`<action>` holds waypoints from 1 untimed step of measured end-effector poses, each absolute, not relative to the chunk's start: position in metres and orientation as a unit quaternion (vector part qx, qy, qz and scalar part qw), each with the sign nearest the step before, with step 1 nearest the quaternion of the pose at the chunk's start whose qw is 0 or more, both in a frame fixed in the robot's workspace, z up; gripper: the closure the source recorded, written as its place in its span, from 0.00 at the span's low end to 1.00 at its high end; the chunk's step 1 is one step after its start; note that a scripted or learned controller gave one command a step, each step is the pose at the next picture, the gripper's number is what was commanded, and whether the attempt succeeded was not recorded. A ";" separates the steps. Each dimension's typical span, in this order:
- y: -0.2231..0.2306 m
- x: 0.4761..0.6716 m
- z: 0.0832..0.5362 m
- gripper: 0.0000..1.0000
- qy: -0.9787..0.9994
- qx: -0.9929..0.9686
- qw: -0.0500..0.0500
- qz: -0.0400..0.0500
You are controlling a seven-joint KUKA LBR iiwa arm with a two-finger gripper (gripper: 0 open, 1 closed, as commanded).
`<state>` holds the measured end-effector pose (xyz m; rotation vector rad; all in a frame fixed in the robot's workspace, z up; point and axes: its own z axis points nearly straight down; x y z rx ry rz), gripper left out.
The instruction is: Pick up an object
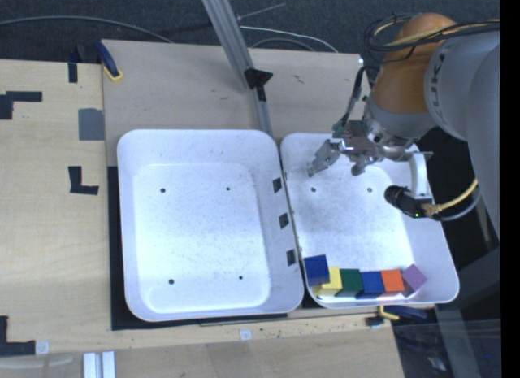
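We see the gripper (340, 159) hovering over the far end of the right bin (435, 242), fingers spread apart, nothing between them. Orange band (404, 76) sits right above the wrist, arm coming in from the right.

We count the blocks lined up along the near wall of the right bin, well apart from the gripper: blue block (316, 268) at the left end, yellow block (330, 283) just beside and under it, then green block (350, 280), a second blue block (372, 283), orange block (392, 281), and purple block (414, 275) tilted in the near right corner. They touch or nearly touch in a row.

Left bin (195, 145) sits beside the right one, rims touching. A grey pole (229, 27) slants in from the top toward the gap between the bins.
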<state>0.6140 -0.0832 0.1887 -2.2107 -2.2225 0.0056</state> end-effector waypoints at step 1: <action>0.026 0.598 0.191 0.00 -0.710 -0.704 0.002 0.000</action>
